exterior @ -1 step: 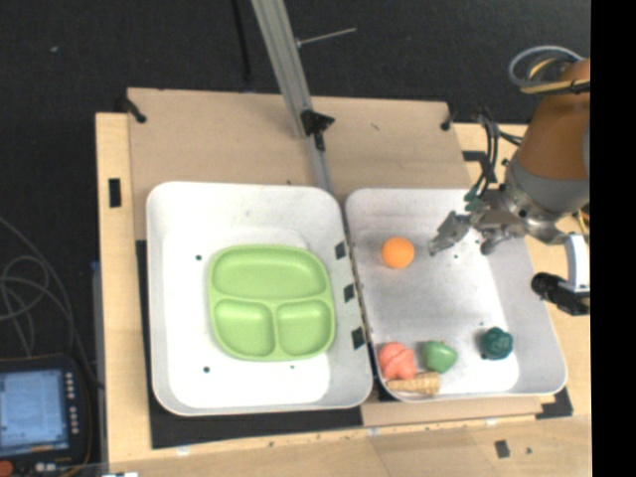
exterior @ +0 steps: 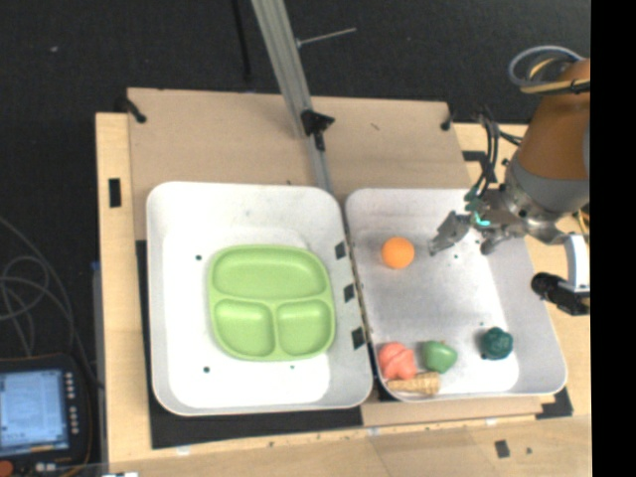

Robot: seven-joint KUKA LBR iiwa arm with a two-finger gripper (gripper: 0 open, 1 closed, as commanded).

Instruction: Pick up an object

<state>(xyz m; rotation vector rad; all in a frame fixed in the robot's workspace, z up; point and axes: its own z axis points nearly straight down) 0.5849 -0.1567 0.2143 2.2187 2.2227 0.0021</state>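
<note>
My claw [exterior: 465,234] hangs over the far right part of the right bin [exterior: 517,366], fingers spread wide apart, nothing between them. One finger [exterior: 445,233] points out toward the orange ball [exterior: 398,253], the other sits back under the wrist.

Nearest candidate is the ball: just off my leading fingertip, out in the open, not touching anything. Rest of the stuff is well behind and below me, bunched along the near rim: pink piece [exterior: 396,359], green piece [exterior: 437,355], a tan one [exterior: 417,385] tucked at the wall, and a dark green lump [exterior: 496,343] off alone.

Risks as I judge them:
- Ball is round and free on a smooth floor. If I come down off-centre, one finger clips it and it rolls away.
- Closing too high lets it squirt out from between the fingers.
- Going for the near-rim cluster: the pieces touch or nearly touch, so a finger may land on a neighbour, or jam against the bin wall.

The green tray [exterior: 270,301] in the left bin is well clear of me.
</note>
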